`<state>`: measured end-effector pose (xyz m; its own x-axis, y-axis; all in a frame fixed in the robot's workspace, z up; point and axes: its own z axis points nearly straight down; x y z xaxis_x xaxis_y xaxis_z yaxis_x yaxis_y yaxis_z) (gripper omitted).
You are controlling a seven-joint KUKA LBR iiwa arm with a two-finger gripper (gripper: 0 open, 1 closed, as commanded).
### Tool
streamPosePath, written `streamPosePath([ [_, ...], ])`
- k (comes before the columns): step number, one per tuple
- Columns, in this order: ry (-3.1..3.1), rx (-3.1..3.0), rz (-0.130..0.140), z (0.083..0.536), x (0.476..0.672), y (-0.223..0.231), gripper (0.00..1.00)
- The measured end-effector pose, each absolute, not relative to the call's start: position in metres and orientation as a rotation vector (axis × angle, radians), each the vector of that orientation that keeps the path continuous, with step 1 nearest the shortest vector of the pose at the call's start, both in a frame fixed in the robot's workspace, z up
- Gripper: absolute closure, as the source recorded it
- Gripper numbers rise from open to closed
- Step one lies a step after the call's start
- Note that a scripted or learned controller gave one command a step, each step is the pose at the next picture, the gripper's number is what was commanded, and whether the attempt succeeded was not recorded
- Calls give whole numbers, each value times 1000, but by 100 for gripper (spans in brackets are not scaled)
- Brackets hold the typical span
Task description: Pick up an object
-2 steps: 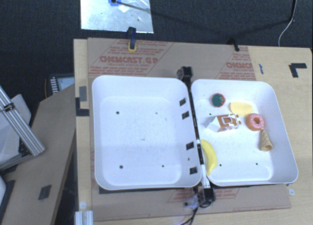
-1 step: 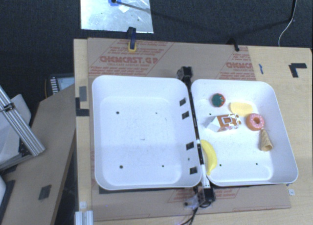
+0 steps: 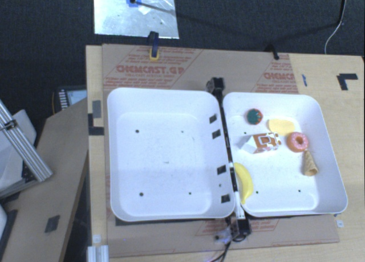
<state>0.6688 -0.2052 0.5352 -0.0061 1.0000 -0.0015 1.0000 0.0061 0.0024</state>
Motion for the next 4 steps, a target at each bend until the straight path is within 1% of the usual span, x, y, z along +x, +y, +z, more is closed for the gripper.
streamPosePath([
  [4,2226,2213,1,535,669,-205,100],
])
